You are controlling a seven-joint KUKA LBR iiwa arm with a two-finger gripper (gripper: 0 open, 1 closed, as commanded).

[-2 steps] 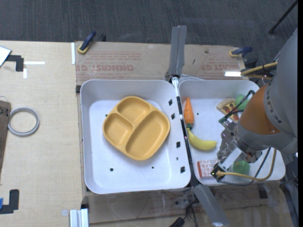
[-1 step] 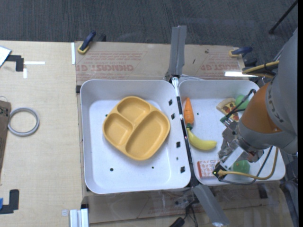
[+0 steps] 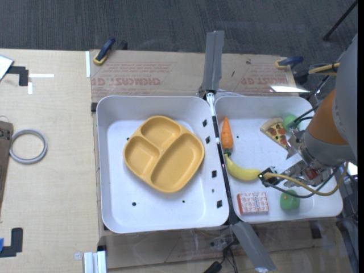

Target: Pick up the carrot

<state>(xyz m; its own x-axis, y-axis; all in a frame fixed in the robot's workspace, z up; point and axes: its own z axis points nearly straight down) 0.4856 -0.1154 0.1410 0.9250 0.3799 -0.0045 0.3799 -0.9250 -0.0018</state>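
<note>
The carrot (image 3: 226,134), orange with a green stem end, lies lengthwise against the left wall of the right bin (image 3: 250,108). It rests on the bin floor, just above one end of a yellow banana (image 3: 242,171). My gripper (image 3: 300,168) hangs low over the right side of the same bin, beneath the orange wrist band (image 3: 325,127). It is well to the right of the carrot and apart from it. Cables and the wrist body cover much of it.
Sharing the right bin are a pizza slice (image 3: 277,132), a green item (image 3: 290,120) behind it, a green apple (image 3: 290,202) and a red and white box (image 3: 252,202). In the left bin (image 3: 114,209) sits a yellow divided plate (image 3: 165,152). A tape roll (image 3: 25,145) lies on the bench at left.
</note>
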